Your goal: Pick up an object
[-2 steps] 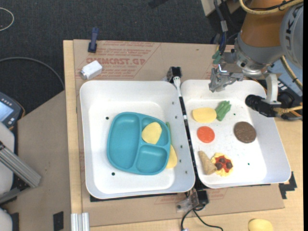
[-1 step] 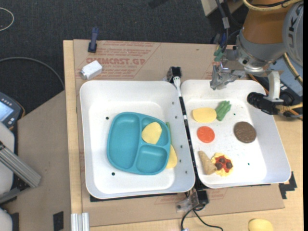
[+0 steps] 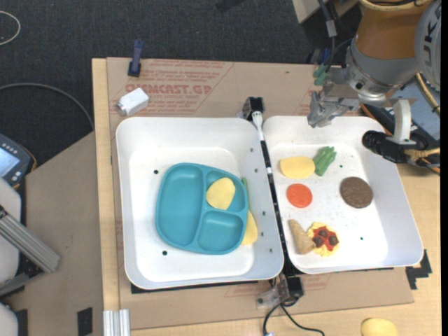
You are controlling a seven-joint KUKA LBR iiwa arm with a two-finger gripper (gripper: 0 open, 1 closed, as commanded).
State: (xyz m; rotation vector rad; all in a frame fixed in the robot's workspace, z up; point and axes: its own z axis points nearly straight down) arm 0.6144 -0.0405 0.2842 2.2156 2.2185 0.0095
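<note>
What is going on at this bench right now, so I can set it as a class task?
A robot arm is set to pick up an object. Its gripper hangs over the far edge of the right bin, with nothing seen between its fingers. That bin holds toy food: a green piece, a yellow piece, an orange disc and a brown disc. The left bin holds a blue divided tray.

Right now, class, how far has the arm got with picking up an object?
Nothing looks picked yet. The gripper hovers at the right bin's far edge with nothing visible in it. The green piece, yellow piece, red disc and brown disc lie there. Descending, grasping and lifting remain.
</note>
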